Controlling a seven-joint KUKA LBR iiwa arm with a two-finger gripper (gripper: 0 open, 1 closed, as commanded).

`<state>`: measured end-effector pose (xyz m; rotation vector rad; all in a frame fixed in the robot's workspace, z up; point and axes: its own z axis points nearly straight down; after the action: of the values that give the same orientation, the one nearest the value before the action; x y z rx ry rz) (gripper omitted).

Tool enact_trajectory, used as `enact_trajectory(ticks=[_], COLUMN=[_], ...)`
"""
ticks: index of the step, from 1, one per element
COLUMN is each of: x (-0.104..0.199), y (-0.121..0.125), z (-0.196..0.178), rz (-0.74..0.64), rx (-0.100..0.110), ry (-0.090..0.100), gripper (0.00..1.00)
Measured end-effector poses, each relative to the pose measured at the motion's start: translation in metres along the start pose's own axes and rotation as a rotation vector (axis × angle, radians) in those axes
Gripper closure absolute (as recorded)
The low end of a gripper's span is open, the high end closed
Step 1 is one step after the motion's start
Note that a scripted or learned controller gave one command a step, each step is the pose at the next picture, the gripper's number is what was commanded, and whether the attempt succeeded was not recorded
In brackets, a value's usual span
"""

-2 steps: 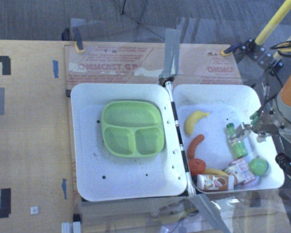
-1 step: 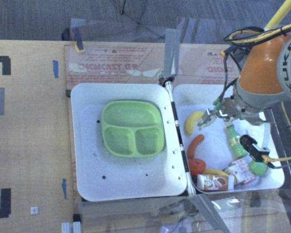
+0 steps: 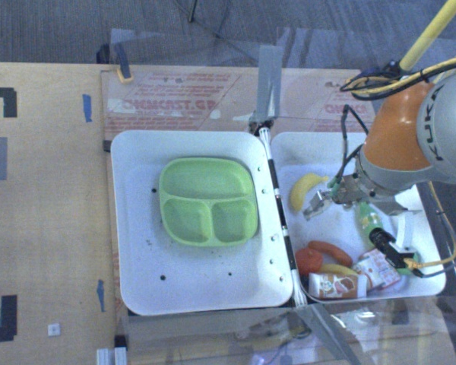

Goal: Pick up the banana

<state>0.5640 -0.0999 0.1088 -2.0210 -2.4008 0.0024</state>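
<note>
Yellow banana [image 3: 305,189] in right bin [image 3: 429,284] | my gripper [image 3: 317,204] beside it, open, holding nothing | positioned to straddle it

banana [image 3: 305,189] seen in right bin [image 3: 433,284] | gripper [image 3: 317,204] just beside it | green tray [image 3: 208,201] seen left of banana

tray [image 3: 208,201] in L bin [image 3: 137,265], banana [image 3: 304,189] in R bin [image 3: 433,280]

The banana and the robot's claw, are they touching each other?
Cannot tell. In the camera view the gripper sits right at the banana edge in the right bin, with no clear gap or contact.
</note>
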Motion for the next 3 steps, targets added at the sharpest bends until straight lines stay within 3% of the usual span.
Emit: enact_trajectory(ticks=[1,2,3], x=[-0.015,0.000,-0.025], y=[0.054,0.064,0.077], z=[0.021,-0.075,0.020], rz=[0.344,0.273,-0.008], rx=[-0.009,-0.001,-0.004], ry=[-0.003,-0.002,-0.002], gripper=[0.00,0.00,0.00])
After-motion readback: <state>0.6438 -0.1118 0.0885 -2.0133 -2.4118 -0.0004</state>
